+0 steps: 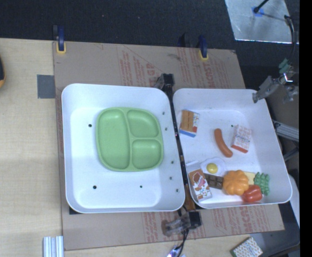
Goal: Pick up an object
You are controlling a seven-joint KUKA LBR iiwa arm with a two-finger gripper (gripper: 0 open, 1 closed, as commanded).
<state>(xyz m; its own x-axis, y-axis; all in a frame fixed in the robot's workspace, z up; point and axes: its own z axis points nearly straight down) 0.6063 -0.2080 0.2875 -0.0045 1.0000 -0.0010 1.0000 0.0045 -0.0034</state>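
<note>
A: Nearest the front edge of the tabletop, what sits in the right bin?

B: A crowded front corner: a small card, a fried egg, an orange pepper, a red tomato and something green, all touching or nearly so.

A: And further back?

B: A sausage lies alone mid-bin, a red-and-white packet just beside it, an orange carton nearer the left bin, which holds a green plate.

A: The jaws?

B: At the right bin's far corner, the gripper; I cannot tell its state.

A: Risks?

B: Probably the cluster: closing there could catch two toys or push one aside. The round pepper may squirt free.
</note>
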